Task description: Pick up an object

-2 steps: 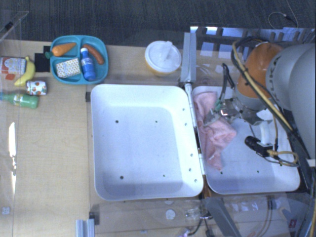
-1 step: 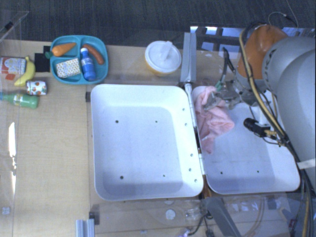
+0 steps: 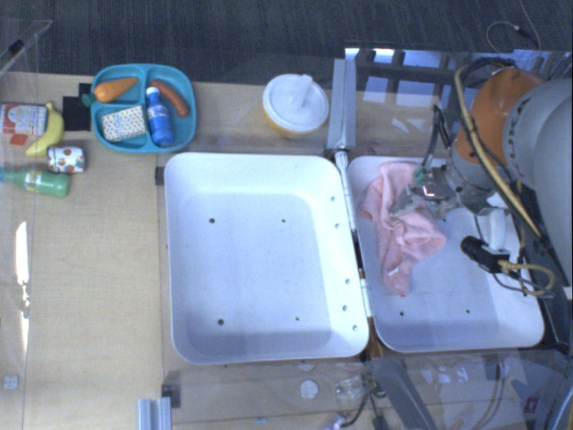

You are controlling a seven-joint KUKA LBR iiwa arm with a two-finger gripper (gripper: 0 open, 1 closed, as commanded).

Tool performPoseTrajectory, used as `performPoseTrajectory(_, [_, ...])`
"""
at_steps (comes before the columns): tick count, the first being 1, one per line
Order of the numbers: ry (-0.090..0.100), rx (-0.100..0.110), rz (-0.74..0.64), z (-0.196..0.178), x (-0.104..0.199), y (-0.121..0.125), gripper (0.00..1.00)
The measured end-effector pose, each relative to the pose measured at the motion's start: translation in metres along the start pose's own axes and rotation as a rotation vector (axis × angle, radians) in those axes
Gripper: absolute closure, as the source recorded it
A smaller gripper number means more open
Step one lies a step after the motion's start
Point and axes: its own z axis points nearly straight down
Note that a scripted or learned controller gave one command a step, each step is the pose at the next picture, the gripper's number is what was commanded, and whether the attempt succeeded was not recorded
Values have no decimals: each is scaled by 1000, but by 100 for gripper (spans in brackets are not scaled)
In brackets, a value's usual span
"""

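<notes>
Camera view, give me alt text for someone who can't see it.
A grey robot arm's gripper sits over a crumpled pink cloth in the right white bin. The left white bin sits beside it, with a blue tray of toy food behind.

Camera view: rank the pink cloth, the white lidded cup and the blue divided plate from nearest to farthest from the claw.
1. Pink cloth, right bin, beside the claw.
2. White lidded cup, on the bench behind the bins.
3. Blue divided plate, far left.

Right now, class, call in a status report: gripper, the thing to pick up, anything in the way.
Gripper low in right bin, at pink cloth's upper right edge. Pink cloth lies crumpled on bin floor. Nothing else around it; left bin apart.
</notes>
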Motion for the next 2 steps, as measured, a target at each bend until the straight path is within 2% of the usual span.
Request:
performPoseTrajectory(1, [1,-4,-114,-1,45,-31,0])
performPoseTrajectory(2, [0,-3,-128,-2,11,-67,0])
